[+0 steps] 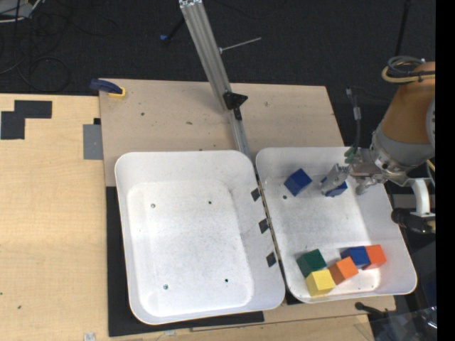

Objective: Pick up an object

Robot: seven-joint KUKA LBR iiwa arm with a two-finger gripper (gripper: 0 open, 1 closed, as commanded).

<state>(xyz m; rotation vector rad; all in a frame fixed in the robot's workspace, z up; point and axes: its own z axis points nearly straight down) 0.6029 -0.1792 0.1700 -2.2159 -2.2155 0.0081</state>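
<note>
The arm enters from three o'clock, its orange band [407, 112] above the grey wrist, and its pincer [343, 177] reaches over the upper part of the right bin [402, 279]. A small blue object [334, 187] sits right at the pincer's tip, but whether it lies between the fingers or just under them cannot be told, nor how wide the pincer stands. Just beside it, toward nine o'clock, a blue cube [298, 182] lies tilted on the bin floor, apart from the pincer. At the bin's six o'clock end five blocks cluster close together: a green cube [311, 262], a yellow cube [320, 281] touching it at five o'clock, an orange cube [346, 268], a blue block [356, 256] and an orange block [375, 255] at the outer end of the row. The left bin [135, 169] lies alongside at nine o'clock on the table [163, 112]. A slanted aluminium rail [208, 52] rises at twelve o'clock. No brand, label or writing can be read anywhere.
</note>
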